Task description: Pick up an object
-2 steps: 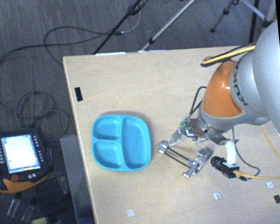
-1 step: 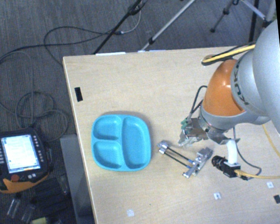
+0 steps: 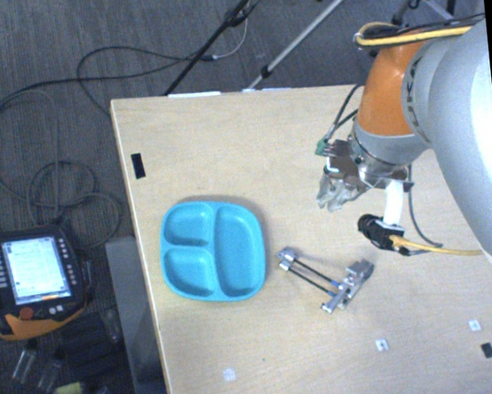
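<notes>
Dark grey carpet runs all around the light wooden table (image 3: 222, 133), with black cables looping across the floor at the top left and a few tripod legs poking in at the top. A teach pendant (image 3: 32, 274) with a lit screen sits on the floor off the table's left edge.

On the table, a blue divided plate (image 3: 214, 250) with three compartments lies near the left edge, about halfway down. Just right of it, not touching, is a metal tool (image 3: 328, 278) made of two thin rods with a clamp-like block at its lower right end, lying at a slant.

The arm comes in from the right, orange band up top, and the gripper (image 3: 336, 193) hangs above bare table, above and a bit right of the metal tool, apart from it. Can't tell how wide its fingers are from this angle. A yellow cable (image 3: 435, 249) trails off toward the right edge. A few small black and white markers dot the table.
</notes>
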Action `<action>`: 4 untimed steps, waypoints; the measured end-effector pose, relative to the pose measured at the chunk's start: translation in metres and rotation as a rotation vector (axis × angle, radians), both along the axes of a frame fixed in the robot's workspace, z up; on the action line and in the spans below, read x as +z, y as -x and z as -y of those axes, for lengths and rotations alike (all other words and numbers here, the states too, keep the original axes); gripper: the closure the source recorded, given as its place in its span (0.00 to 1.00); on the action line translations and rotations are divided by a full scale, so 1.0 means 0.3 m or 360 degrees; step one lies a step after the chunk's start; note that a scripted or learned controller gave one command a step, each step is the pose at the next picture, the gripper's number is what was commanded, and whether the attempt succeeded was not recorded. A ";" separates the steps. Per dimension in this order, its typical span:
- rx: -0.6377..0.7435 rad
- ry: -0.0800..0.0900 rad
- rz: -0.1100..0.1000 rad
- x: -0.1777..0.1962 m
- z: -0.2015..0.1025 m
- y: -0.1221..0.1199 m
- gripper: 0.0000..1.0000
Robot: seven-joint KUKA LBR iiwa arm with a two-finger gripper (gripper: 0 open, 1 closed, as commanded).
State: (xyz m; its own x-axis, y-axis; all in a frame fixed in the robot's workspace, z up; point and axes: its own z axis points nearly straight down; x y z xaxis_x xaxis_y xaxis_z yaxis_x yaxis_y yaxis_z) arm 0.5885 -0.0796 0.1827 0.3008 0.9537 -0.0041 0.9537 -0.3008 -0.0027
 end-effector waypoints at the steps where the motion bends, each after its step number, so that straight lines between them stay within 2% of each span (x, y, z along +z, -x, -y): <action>1: 0.0292 0.0000 0.0002 0.422 0.106 0.032 1.00; 2: 0.0582 0.0000 0.0002 0.458 0.462 0.008 1.00; 3: 0.1161 -0.0009 0.0002 0.184 0.155 0.092 1.00; 4: 0.0923 -0.0007 0.0002 0.194 0.086 0.137 1.00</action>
